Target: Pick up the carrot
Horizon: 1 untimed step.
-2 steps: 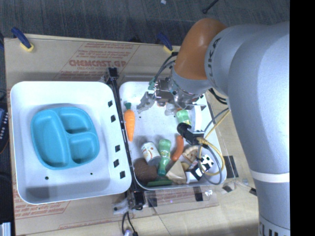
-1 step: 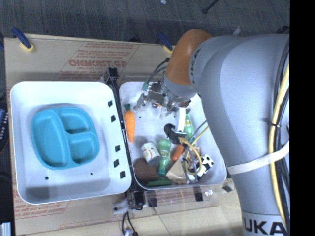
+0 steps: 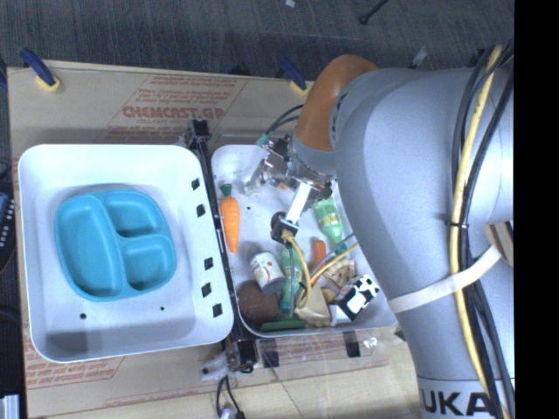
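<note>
one carrot (image 3: 230, 223) matters here, and it lies in the right-hand bin (image 3: 376, 321), tight along the wall that this bin shares with the left bin (image 3: 35, 260). its long axis runs parallel to that wall: the green top points to the far end of the bin, the orange tip to the near end, where a small can (image 3: 266, 269) and a brown lump (image 3: 255, 302) sit close by.

the gripper (image 3: 262, 171) hangs over the far end of the same bin, beside the carrot's green top and a little toward the view's right of it. from there the orange body lies toward the near side and slightly toward the view's left (so toward the shared wall, not away from it). whether the gripper is spread or closed i cannot tell, since the wrist and its metal parts blur together at this slant; nothing shows in its grasp.

my judgement is that the pick is not yet made, and that the coming move turns on a short shift along the carrot's axis toward its thicker middle, with the closing direction set across that axis. the wall just beside the carrot looks like the main risk, leaving little room on that side.
</note>
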Each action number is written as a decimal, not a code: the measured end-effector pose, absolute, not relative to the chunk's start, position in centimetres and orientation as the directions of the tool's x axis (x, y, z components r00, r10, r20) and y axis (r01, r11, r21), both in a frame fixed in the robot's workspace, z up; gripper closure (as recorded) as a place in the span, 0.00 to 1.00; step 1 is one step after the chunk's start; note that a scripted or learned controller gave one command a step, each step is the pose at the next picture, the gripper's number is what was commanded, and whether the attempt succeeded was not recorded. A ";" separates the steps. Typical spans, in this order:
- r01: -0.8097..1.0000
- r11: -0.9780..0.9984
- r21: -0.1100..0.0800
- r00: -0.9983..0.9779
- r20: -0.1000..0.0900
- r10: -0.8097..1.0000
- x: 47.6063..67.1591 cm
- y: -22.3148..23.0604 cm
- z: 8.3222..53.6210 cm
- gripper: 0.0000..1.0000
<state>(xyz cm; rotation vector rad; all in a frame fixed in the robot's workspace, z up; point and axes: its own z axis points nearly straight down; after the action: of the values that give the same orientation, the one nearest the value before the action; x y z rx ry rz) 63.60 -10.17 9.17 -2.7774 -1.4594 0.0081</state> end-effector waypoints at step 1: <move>0.653 -0.757 -0.003 0.757 -0.004 0.653 65.5 -9.7 10.4 0.00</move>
<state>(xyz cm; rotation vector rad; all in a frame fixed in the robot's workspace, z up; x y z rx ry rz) 65.45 -9.70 10.39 -2.9430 -1.0945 0.0071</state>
